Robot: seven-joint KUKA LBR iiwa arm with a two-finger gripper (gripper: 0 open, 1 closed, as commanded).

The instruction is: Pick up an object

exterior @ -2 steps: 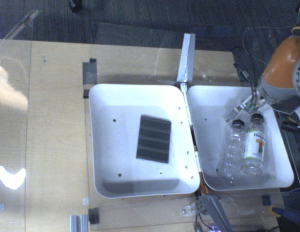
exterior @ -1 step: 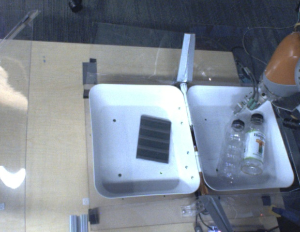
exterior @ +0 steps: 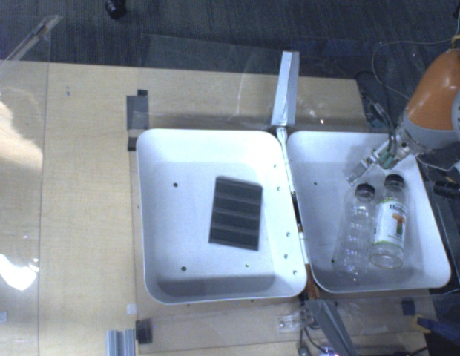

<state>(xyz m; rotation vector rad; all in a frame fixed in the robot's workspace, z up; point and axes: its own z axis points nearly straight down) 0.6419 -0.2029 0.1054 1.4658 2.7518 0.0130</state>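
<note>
Two clear plastic bottles lie side by side in the right bin [exterior: 319,162], black caps pointing to the back. One bottle [exterior: 355,232] is bare; the other bottle [exterior: 389,228] carries a white and green label. A dark ridged rectangular block [exterior: 236,213] lies flat in the middle of the left bin [exterior: 163,169]. My gripper [exterior: 372,164] hangs over the back right part of the right bin, just behind the bottle caps, below the orange band [exterior: 436,95] of the arm. I see nothing held in it.
A grey metal post [exterior: 286,87] stands behind the seam between the two bins. Cables [exterior: 378,110] run along the bench at the back right. Bare wooden bench top [exterior: 67,199] stretches to the left of the bins.
</note>
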